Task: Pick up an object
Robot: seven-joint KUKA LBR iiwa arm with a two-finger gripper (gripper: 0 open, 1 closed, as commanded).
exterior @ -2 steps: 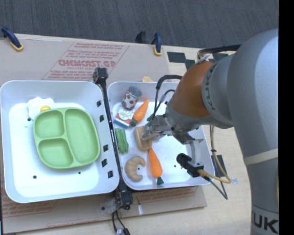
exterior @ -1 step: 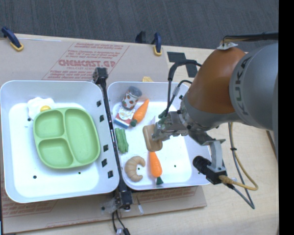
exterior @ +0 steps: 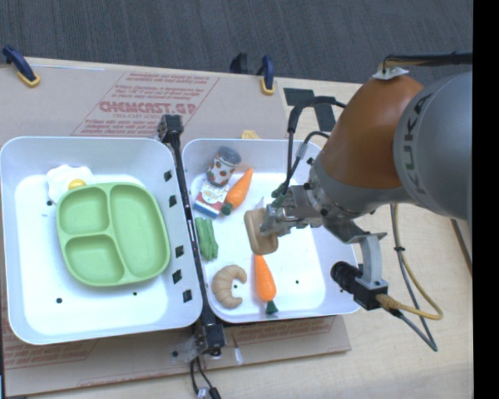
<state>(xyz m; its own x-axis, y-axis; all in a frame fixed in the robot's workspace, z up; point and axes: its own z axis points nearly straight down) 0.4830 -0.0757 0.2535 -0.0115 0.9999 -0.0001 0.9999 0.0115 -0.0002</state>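
Bread slice (exterior: 260,231), centre of right bin (exterior: 316,299): probably light, stiff, faintly compressible; best pinched across thin faces. Pincer (exterior: 276,219) touching it; open or closed, cannot tell.

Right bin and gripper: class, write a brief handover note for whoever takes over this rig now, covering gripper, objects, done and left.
Gripper: low in the right bin, at the tan bread-like piece; a grasp cannot be confirmed.
Right bin: two carrots, croissant, green bean, small figure toy.
Left bin: green divided plate, fried egg toy.
Done: arm reached in.
Left: secure one object and lift it.
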